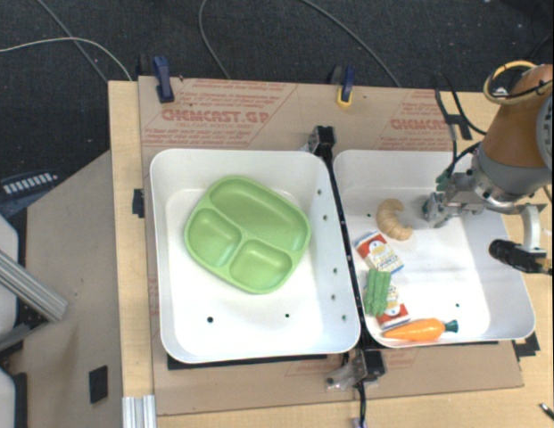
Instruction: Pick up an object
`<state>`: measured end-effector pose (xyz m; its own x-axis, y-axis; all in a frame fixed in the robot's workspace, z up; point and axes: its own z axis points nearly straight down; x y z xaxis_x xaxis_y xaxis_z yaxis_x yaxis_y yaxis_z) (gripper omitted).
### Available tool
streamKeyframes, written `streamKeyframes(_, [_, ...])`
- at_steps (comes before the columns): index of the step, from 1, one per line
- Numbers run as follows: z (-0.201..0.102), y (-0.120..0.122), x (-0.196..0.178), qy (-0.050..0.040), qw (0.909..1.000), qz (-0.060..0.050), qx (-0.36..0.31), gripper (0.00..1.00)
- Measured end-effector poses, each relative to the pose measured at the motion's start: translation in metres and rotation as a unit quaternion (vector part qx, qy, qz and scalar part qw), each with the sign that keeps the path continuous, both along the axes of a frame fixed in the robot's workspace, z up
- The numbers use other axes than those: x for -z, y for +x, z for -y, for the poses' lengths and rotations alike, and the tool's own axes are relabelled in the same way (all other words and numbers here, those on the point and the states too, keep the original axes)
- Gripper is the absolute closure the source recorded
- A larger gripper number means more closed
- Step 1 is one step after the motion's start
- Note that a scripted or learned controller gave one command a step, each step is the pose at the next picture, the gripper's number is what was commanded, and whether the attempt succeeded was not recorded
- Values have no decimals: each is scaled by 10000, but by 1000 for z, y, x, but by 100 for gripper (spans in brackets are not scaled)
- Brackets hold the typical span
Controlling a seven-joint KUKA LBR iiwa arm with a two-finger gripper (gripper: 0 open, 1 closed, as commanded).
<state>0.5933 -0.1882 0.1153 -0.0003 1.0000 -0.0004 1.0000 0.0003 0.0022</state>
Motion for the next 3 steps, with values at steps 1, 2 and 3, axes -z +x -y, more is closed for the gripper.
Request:
streamKeyframes(1, [8,5,-59,-6,10000,18,2,100])
streamKeyframes(2, [8,6,-112,-5,10000,16,0,100])
streamKeyframes(3, [8,7,-131,-1,10000,1,0,100])
